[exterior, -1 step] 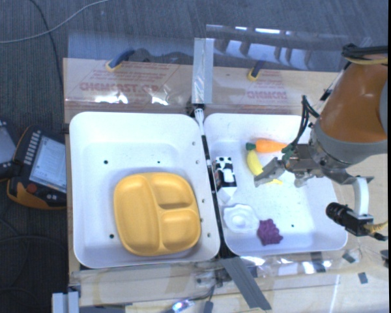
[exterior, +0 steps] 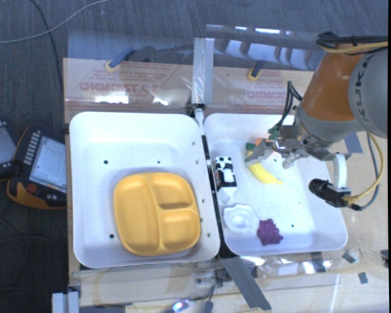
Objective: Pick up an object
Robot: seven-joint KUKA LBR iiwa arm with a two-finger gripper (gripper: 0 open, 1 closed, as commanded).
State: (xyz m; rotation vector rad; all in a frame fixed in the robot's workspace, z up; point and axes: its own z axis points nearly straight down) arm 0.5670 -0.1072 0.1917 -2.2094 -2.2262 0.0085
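Jaws (exterior: 278,150) hang spread and empty over the right bin (exterior: 326,237), low near its far edge, straddling toward the yellow banana (exterior: 264,173) lying just beneath, so I judge that my target. Green toy (exterior: 251,149) crowds it behind. Purple grapes (exterior: 269,231) and a white cup (exterior: 237,218) sit nearer. Left bin (exterior: 91,142) carries a yellow divided plate (exterior: 158,212).
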